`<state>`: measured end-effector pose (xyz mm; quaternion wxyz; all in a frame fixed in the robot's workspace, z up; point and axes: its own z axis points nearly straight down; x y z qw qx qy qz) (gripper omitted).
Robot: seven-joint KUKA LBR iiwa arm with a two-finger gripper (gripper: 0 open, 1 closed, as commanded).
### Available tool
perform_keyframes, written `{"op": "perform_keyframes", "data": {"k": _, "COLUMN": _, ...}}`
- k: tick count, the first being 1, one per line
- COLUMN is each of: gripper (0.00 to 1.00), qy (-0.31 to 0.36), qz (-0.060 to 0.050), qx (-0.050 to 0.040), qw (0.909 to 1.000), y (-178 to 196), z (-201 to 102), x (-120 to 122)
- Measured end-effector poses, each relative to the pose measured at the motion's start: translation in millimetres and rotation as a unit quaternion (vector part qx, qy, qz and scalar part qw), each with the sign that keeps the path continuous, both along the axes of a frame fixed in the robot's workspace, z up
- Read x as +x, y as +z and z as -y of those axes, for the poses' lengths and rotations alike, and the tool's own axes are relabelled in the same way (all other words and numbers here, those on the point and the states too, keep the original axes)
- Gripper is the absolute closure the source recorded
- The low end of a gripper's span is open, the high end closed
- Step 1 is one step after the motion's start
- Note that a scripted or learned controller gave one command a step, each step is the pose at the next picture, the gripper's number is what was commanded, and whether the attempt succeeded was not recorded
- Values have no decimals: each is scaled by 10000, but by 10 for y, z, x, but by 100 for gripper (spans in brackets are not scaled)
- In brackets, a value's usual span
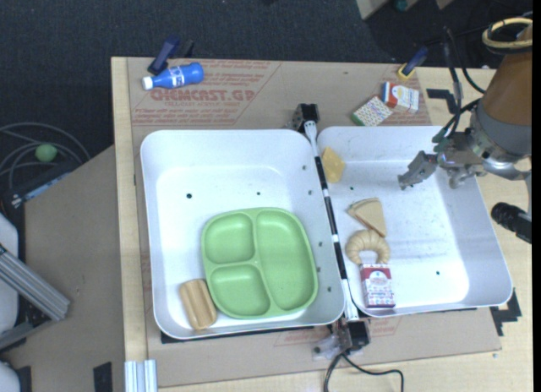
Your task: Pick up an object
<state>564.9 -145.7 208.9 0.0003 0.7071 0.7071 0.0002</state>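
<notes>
The right bin [473, 247] holds a yellow wedge [333, 165] at its far left corner. A tan bread slice [369, 215], a croissant [368, 248] and a red packet [378, 286] lie in a row down its left side. My gripper [437, 172] hangs over the upper right part of this bin. Its two grey fingers [414, 171] are spread open with nothing between them. It stands well to the right of the bread slice and the yellow wedge.
The left bin [169, 179] carries a green divided plate [258, 261] and a tan toast piece [198, 303] at its near left corner. Behind the bins lie a blue bottle [173, 75] and small printed boxes [385, 105]. A black clip [306, 116] sits where the bins meet.
</notes>
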Motion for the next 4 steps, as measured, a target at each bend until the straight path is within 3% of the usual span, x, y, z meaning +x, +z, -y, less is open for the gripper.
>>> {"op": "perform_keyframes", "data": {"k": 1, "gripper": 0, "qy": 6, "qz": -6, "qx": 5, "qw": 10000, "y": -1246, "z": -428, "x": -99}}
{"op": "perform_keyframes", "data": {"k": 2, "gripper": 0, "qy": -5, "qz": -13, "qx": 4, "qw": 10000, "y": -1247, "z": -380, "x": -586}}
{"op": "perform_keyframes", "data": {"k": 3, "gripper": 100, "qy": -9, "qz": -4, "qx": 3, "qw": 10000, "y": -1148, "z": -382, "x": -582}}
{"op": "perform_keyframes", "data": {"k": 4, "gripper": 0, "qy": -8, "qz": -6, "qx": 3, "qw": 10000, "y": -1149, "z": -382, "x": -583}}
